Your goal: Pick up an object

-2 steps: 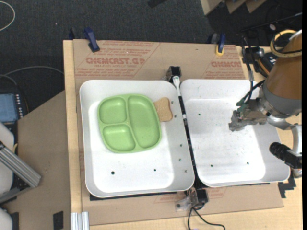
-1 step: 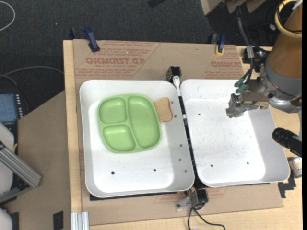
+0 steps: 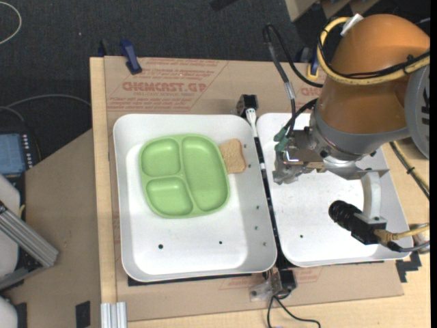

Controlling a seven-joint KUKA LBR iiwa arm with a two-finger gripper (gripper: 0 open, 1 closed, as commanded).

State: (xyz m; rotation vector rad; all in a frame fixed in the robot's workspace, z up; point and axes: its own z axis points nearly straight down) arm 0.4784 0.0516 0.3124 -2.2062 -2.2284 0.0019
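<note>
Over the right bin [image 3: 321,244] hangs my pincer [image 3: 287,173], close to that bin's left wall — whether it is open or shut I cannot tell, nor do I see anything in it. Beyond that wall, in the left bin [image 3: 184,251], a green divided plate [image 3: 184,175] lies flat, and a tan slice of bread [image 3: 233,156] touches its right rim — well apart from my pincer.

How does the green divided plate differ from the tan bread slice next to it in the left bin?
The green divided plate is far larger than the tan bread slice. The plate is glossy with three compartments; the slice is matte and flat. Both lie in the left white bin, side by side.
</note>
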